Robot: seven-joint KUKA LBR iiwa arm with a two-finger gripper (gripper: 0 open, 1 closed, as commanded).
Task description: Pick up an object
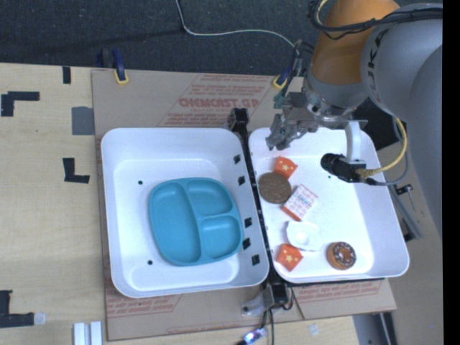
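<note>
The gripper point(277, 141) hangs over the far left corner of the right bin point(381, 185), near an orange block point(285, 167). I cannot tell its state, and nothing is visibly held, so the pick seems not yet done.

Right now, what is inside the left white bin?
Inside the shallow white left bin lies one turquoise plastic divided plate, compartments bare. Whatever sits beneath the plate is covered.

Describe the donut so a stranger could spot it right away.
Look in the right bin, the one without the blue plate. Go to its near right corner: the donut is the small brown ring with sprinkles, beside an orange block.
</note>
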